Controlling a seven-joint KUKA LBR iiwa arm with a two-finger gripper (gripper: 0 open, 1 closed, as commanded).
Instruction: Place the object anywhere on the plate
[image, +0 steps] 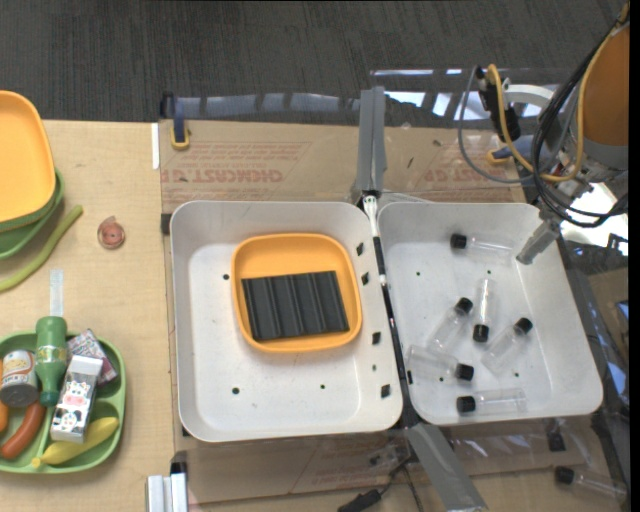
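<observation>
Fingers (537, 243) hover over right bin's (580, 330) back edge.

Plate (297, 262): orange-yellow, carrying a dark grey ribbed block (295, 305). Bins (200, 400): white. Right of the plate, vials (483, 303): clear, black caps. Left of the plate, worktop (110, 290): pale wood tone; green tray (110, 425) beside the plate's lower left; cardboard (260, 165) above the plate: brown, red lettering.
</observation>
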